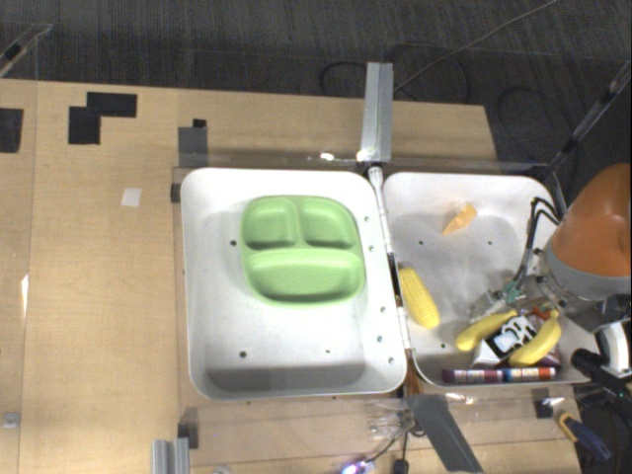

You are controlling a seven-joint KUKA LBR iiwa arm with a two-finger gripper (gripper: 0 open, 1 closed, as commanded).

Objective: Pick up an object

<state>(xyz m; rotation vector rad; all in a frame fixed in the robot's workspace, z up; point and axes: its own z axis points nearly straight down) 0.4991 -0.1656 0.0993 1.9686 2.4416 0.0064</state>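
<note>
The grey arm's two-finger gripper (520, 299) hovers low in the right white bin (434, 200), its opening impossible to tell, just above two yellow plastic bananas (486, 329); it should centre over one banana, clear of the marker (504, 373)
</note>
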